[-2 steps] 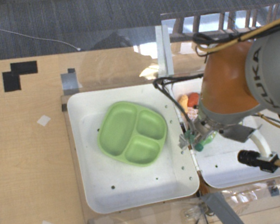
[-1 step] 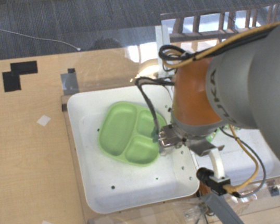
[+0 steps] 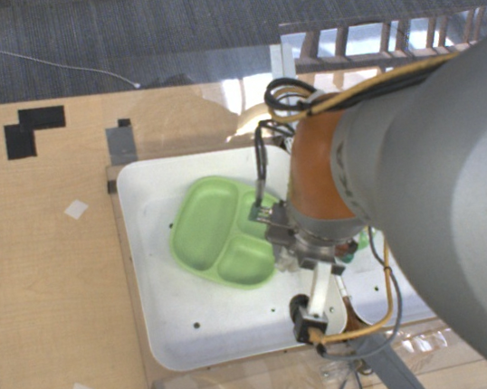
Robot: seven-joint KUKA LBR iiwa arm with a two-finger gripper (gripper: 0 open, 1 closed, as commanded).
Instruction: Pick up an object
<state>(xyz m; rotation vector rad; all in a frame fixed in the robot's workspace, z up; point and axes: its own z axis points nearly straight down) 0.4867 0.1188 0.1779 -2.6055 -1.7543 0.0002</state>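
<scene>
One camera view looks down on the table (image 3: 48,293), and in it we see a shallow white bin (image 3: 169,333) holding a light green divided plate (image 3: 217,232). The plate is a rounded, glossy plastic dish, moulded into compartments: a large one toward the left and a smaller one at its lower right, with a raised ridge between them. It lies flat on the bin floor, in the bin's upper middle, with its long side running at a slant from upper left to lower right. The grey arm (image 3: 445,194), with its orange band (image 3: 314,178), reaches in from the right and covers the plate's right edge. The tool (image 3: 294,247) sits just at that right edge of the plate, beneath the wrist; we cannot tell whether it is released or clenched, nor whether it touches the plate. A yellow cable (image 3: 364,87) runs along the arm.
</scene>
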